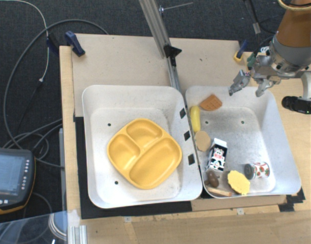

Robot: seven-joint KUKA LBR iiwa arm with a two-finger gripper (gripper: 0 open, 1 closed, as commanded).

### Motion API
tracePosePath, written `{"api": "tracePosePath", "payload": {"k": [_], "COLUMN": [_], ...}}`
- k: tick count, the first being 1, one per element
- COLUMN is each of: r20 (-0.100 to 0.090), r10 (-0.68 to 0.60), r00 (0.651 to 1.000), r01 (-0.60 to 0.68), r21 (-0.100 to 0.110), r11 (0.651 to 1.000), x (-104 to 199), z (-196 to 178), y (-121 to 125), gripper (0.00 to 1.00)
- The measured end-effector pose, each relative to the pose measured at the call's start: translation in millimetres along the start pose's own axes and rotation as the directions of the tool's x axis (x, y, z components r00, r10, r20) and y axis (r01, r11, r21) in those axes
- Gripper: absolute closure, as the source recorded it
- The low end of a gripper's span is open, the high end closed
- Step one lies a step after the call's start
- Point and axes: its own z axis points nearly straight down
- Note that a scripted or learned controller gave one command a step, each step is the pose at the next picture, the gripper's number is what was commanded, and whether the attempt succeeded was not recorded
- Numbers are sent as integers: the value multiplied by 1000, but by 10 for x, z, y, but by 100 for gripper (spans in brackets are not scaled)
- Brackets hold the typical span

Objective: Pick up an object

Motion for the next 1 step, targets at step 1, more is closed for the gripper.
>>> {"api": "tracePosePath", "payload": {"k": [1], "r20": [0], "r10": [-3], "r00": [1000], "r01": [3], "r21": [-3], "r11": [1000], "x": [6], "z": [-117], "y": [8], "gripper": [100]}}
